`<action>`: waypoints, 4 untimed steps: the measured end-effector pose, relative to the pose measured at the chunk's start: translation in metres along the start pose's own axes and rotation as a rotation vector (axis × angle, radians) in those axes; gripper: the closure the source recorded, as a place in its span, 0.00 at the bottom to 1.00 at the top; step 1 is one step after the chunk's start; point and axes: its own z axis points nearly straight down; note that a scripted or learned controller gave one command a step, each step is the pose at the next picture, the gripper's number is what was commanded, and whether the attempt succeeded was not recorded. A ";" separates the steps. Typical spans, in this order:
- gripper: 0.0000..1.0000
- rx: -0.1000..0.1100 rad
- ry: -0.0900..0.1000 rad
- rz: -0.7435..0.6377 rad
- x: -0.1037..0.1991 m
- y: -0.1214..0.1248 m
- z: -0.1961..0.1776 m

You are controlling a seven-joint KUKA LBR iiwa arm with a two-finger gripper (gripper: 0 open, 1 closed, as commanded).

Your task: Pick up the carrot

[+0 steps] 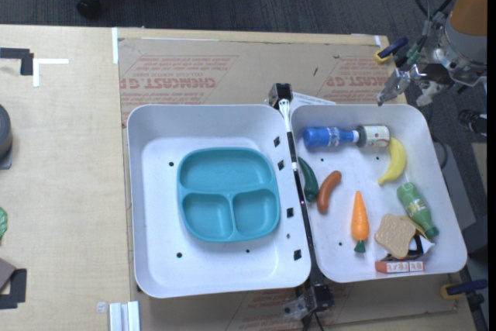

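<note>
We are seeing a blue tray (229, 194) sitting in the left bin (147, 244). A banana (394, 160), bottle (329, 137) and sausage (328, 191) are lying in the right bin (449, 244).

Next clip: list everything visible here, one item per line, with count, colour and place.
tray: 1, teal, three compartments, left bin
left bin: 1, white
right bin: 1, white
carrot: 1, orange, right bin centre
sausage: 1, red-brown, left of carrot
banana: 1, yellow, right bin
blue bottle: 1, right bin's far side
green bottle: 1, right bin's right side
toast: 1, tan, near corner
green vegetable: 1, dark green, by the divider
gripper: 1, above right bin's far corner
</note>
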 end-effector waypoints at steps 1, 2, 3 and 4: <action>0.00 -0.004 -0.001 -0.525 0.025 -0.026 0.073; 0.00 -0.003 0.001 -0.468 0.039 -0.112 0.102; 0.00 -0.003 0.002 -0.361 0.051 -0.169 0.134; 1.00 -0.007 0.003 -0.354 0.051 -0.167 0.125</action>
